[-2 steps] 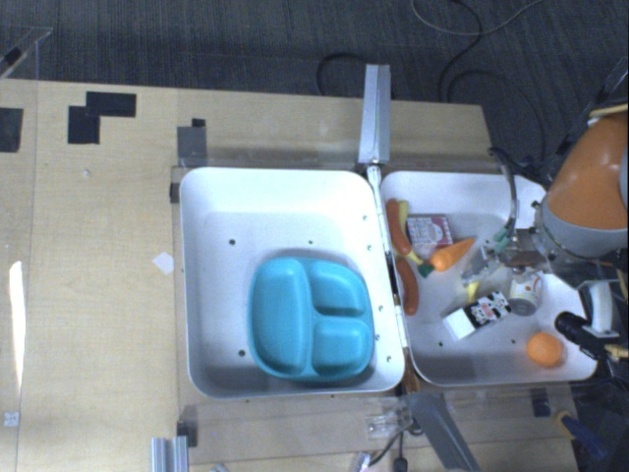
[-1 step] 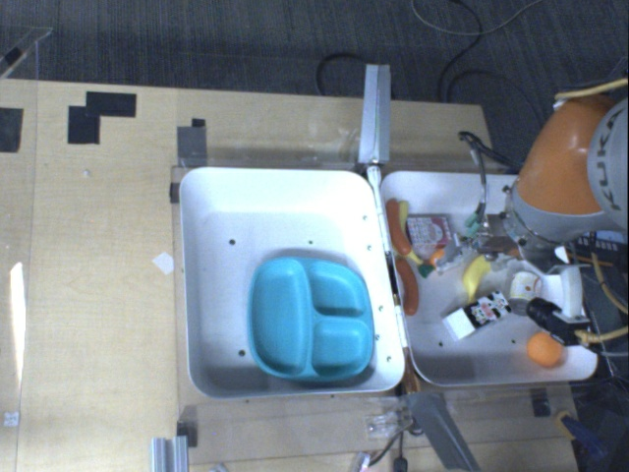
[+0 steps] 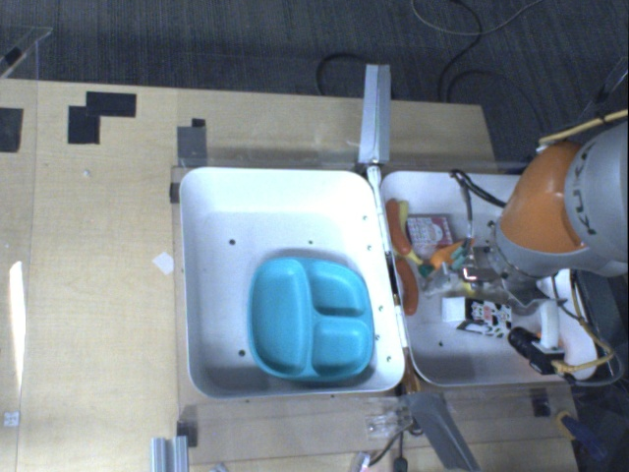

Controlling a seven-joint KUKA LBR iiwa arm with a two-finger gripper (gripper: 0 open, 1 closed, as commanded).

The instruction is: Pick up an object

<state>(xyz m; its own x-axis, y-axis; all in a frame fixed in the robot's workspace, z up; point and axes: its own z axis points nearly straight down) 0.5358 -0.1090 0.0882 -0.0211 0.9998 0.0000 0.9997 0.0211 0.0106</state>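
Left bin (image 3: 197, 293): held a blue divided tray (image 3: 313, 316) against its near wall.

Right bin (image 3: 432, 367): small clutter gathered at its left wall.

Arm (image 3: 565, 209): reached over the right bin from its right edge.

Red sausage-like piece (image 3: 402, 254): lay along the right bin's left wall.

Printed packet (image 3: 428, 231): just beside the red piece.

Gripper (image 3: 472, 273): low over the clutter; finger state could not be told.

Progress, by judgement: nothing seen held; pick and lift outstanding.

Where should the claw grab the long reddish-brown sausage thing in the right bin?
Probably around the upper half of the long reddish-brown sausage-shaped toy, coming straight down, fingers closing across its narrow width. It lies flat along the right white bin's left wall, and its upper end looks less crowded than its lower end.
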